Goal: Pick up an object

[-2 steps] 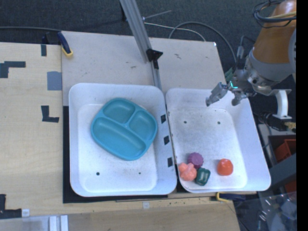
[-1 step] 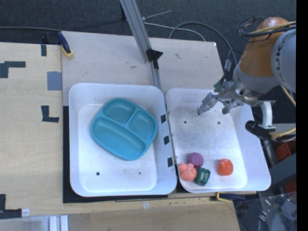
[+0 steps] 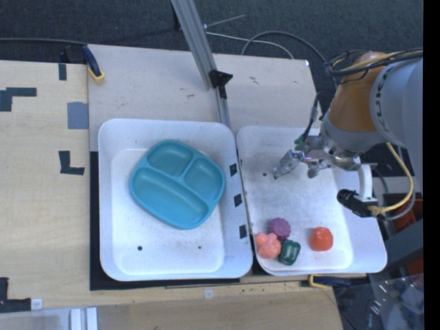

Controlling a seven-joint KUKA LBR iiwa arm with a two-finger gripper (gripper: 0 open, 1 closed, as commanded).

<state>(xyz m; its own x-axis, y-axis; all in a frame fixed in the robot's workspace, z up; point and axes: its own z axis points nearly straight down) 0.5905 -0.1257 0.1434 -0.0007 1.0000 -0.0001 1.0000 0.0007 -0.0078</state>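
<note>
Several small toy foods lie at the near end of the right bin [image 3: 357,253]: a purple piece [image 3: 279,227], a pink-orange piece [image 3: 267,245], a dark green piece [image 3: 289,251] and a red-orange piece [image 3: 321,238]. My gripper [image 3: 296,171] hangs over the middle of the right bin, beyond the toys and apart from them. It is open, its two fingers spread with nothing between them.
A teal divided plate [image 3: 177,183] lies in the left bin [image 3: 113,253]. A slanted metal post [image 3: 199,36] rises from behind the bins' shared edge. Cables [image 3: 395,205] trail by the arm on the right side.
</note>
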